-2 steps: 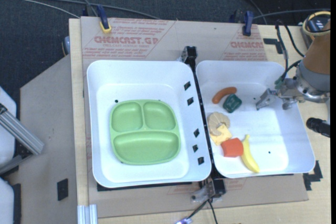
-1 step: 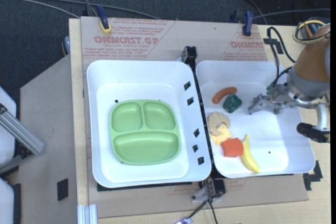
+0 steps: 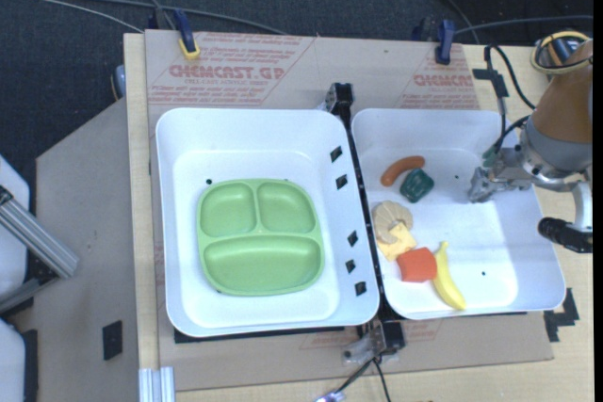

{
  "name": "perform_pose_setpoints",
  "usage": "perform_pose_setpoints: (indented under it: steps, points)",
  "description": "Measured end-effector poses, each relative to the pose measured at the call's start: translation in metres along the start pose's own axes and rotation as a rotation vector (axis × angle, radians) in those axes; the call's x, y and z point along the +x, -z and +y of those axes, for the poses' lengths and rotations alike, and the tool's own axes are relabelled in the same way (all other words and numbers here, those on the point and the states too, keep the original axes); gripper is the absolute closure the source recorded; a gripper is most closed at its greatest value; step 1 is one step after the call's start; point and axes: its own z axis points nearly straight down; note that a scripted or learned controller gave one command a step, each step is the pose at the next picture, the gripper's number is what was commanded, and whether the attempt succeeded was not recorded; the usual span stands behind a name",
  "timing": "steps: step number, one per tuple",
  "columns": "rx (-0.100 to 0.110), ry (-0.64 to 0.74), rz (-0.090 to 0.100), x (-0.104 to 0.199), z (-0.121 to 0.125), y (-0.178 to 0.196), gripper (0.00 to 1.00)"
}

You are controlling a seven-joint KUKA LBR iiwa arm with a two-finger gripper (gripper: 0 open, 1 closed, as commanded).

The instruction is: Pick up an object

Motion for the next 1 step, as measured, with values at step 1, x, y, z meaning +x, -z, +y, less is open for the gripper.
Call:
perform_pose_setpoints:
  steps: [1]
  points:
    - [-0.009, -0.002, -0.008, 0.0016, -0.0047, 0.0605, 1.0]
